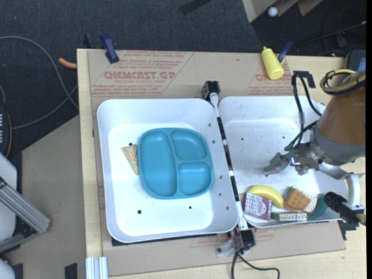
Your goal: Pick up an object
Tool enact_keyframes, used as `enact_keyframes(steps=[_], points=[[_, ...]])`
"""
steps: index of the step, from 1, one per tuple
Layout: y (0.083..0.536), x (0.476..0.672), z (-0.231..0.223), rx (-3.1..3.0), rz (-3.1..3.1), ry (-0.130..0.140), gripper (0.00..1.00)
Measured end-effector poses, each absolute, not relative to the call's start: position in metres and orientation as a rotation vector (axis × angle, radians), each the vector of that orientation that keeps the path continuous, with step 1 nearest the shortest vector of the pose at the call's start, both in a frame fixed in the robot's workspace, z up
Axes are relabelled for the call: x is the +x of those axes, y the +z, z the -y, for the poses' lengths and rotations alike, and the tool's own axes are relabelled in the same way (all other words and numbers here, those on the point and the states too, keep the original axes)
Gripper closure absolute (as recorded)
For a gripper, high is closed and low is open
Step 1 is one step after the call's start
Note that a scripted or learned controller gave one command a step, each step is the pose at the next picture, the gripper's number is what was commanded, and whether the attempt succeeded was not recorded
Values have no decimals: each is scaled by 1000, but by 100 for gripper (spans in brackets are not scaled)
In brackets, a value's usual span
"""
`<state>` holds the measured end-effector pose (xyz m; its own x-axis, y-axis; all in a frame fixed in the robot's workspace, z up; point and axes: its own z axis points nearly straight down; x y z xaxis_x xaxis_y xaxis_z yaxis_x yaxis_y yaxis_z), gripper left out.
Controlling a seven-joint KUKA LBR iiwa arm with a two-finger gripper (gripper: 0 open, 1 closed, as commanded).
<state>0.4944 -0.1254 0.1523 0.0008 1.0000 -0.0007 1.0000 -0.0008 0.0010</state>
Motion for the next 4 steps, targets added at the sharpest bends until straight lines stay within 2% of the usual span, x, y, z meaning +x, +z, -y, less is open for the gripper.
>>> enact_keyframes(steps=[1,2,3,4], points=[[112,480,94,2223,-2224,-1,0],[188,499,169,2221,-2219,0,0],[84,578,167,2220,-2222,0,0],[85,644,160,2218,-2222,1,0]])
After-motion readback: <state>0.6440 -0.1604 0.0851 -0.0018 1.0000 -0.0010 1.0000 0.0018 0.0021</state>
